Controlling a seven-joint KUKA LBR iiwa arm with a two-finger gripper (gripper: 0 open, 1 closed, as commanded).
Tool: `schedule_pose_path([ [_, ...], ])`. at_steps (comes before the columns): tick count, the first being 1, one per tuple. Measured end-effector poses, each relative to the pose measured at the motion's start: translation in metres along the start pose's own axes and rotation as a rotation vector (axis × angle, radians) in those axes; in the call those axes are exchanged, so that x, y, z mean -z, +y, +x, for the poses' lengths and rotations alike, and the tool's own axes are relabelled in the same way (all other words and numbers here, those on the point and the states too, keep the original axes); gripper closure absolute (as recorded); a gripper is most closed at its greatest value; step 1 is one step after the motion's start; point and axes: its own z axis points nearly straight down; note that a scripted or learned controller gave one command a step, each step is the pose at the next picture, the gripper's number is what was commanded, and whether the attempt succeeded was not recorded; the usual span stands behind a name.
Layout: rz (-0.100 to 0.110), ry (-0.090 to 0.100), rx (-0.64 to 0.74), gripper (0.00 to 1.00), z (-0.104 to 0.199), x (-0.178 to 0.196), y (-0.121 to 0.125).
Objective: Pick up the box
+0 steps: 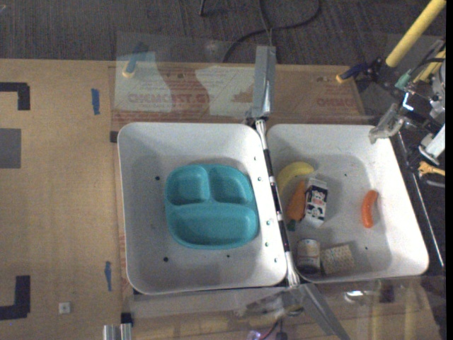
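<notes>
The box (pixel 316 200) is a small white carton with black and red print. It lies in the right bin (pixel 396 190), left of that bin's middle. Its left side rests against an orange carrot (pixel 296 201), and a yellow banana (pixel 293 173) lies just behind the two.
In the right bin there are also an orange sausage-shaped piece (pixel 367 209), a small can (pixel 308 254) and a tan woven block (pixel 338 258) near the front wall. The left bin (pixel 141 161) holds a teal divided plate (pixel 211 206). Clamps and a yellow rod (pixel 417 27) stand at the back right.
</notes>
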Motion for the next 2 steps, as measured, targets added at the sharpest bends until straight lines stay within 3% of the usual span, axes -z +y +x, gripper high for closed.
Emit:
schedule_pose_path([
  [1,0.003,0.000,0.085,0.00,0.049,-0.062,-0.058],
  [2,0.002,0.001,0.084,1.00,0.049,-0.051,-0.058],
])
